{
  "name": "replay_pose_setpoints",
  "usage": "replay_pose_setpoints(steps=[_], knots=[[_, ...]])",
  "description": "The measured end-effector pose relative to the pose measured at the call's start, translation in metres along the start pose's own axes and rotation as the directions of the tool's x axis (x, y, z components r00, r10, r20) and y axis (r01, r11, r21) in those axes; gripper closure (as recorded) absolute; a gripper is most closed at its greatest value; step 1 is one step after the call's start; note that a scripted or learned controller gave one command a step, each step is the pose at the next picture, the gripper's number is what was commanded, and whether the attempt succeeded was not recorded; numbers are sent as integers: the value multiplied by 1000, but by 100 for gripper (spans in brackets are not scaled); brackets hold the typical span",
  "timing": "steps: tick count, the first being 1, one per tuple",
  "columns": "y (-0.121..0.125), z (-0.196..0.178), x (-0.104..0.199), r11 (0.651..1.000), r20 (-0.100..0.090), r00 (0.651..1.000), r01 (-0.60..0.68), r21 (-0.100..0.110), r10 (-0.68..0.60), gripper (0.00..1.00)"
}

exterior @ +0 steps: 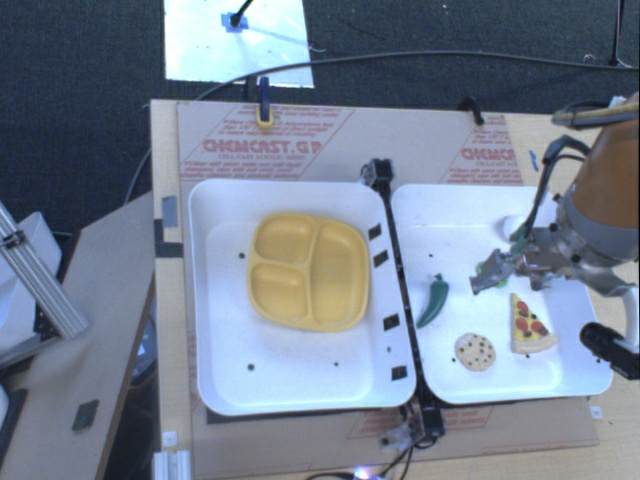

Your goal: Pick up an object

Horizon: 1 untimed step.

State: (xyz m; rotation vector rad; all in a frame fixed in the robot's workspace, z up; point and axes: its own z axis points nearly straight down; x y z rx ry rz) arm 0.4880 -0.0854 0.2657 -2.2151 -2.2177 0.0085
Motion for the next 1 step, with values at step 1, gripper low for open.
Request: replay_pose_setpoints(steps=[1], knots=[[2,-5,0,1000,1,1000,2,-11,-2,0]])
